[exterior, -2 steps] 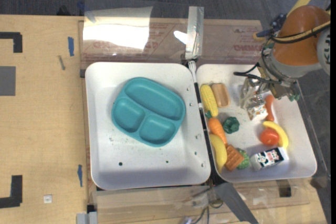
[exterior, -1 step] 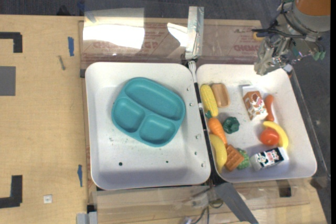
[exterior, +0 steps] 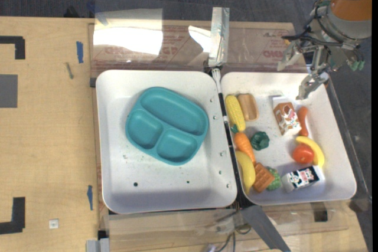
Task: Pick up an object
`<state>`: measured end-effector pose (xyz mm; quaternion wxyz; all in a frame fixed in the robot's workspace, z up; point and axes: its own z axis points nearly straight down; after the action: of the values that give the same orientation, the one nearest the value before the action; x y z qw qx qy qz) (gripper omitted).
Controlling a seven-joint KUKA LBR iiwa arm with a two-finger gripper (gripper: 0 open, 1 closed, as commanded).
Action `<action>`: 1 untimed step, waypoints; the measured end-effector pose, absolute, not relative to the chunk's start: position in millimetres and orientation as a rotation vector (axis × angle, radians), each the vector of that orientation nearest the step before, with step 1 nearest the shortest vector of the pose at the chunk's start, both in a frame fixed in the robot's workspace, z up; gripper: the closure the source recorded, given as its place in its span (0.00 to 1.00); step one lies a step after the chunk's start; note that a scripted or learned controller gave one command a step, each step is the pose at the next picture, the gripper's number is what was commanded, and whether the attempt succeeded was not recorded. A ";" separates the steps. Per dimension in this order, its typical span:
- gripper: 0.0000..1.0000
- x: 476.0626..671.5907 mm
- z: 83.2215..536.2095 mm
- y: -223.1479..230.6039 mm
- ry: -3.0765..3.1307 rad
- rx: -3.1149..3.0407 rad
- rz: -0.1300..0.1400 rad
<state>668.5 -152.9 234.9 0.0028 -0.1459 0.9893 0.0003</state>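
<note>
Fingers (exterior: 311, 82) of the gripper (exterior: 300, 77) are standing apart with nothing between them, hovering just up and to the right of the snack packet (exterior: 286, 117), over the far edge of the right bin (exterior: 345, 153).

Far to the left of the packet, a teal divided plate (exterior: 168, 124) is lying alone in the left bin (exterior: 112, 156). Nearer on the packet's left, a corn cob (exterior: 235, 112) and a bun (exterior: 248, 107) are lying side by side, with a carrot (exterior: 244, 144) and a green piece (exterior: 259, 140) below them. Touching the packet's right side, a red stick (exterior: 303, 120) is lying lengthwise. Below and right of the packet, a tomato (exterior: 302, 154) and a banana (exterior: 317, 150) are pressing together, with a milk carton (exterior: 302, 178) lower still.

Risks, as judged: the packet and the red stick are leaving no gap, so a finger coming down between them is likely to land on top of one, or to close on both and drop them. The packet is lying flat, so the fingers may be sliding over it without purchase. A descent straight down from the present spot is risking the bin wall. The round tomato is liable to squirt out of a pinch.
</note>
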 end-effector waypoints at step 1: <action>0.00 624.8 101.9 -139.3 3.142 -0.231 0.009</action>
<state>624.8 -139.3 101.9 -0.0045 -0.0734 0.9973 0.0028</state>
